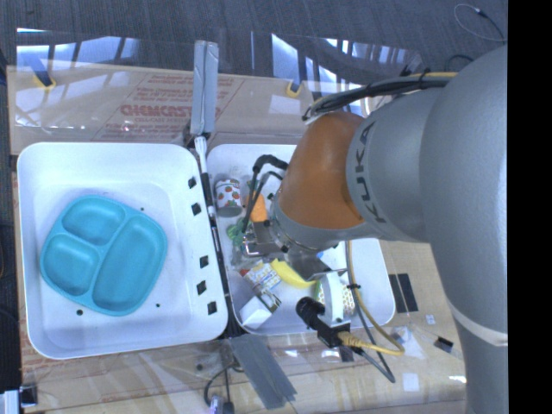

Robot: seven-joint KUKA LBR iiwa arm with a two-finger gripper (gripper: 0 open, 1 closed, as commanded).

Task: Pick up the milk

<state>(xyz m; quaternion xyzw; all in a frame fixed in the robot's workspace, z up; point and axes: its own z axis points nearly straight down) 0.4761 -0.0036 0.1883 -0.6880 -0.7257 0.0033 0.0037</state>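
1. Gripper (253, 247): it is low in the right bin (376, 270), at the left side of the clutter, under the orange wrist band. Its working end is hidden by the wrist and by a metal bracket. Whether it is open or closed cannot be determined, and nothing can be confirmed as held.
2. Contact: the gripper appears to be among or just above the objects next to it, a green item (235, 229) and a yellow banana-like piece (289, 274). Actual touching cannot be confirmed.
3. Task object: the milk is judged to be the small white carton (255, 310) lying tilted at the near-left corner of the right bin, just beside a printed packet (262, 281). This identification is uncertain. It lies near the gripper, towards the front wall, and not under it.
4. Risk, wrong object: the objects are crowded. Closing at the present position would probably catch the green item or the banana-like piece instead of the carton.
5. Risk, poor grasp: the carton is tilted and lies against the bin wall, so a pinch could slip or push it further into the corner.
6. Risk, collision: the divider (207, 231) between the bins is close on the left, and a small can (228, 194) stands behind. A sideways correction could strike either.
7. The left bin (34, 317) holds a blue divided plate (103, 253), well apart from the work.
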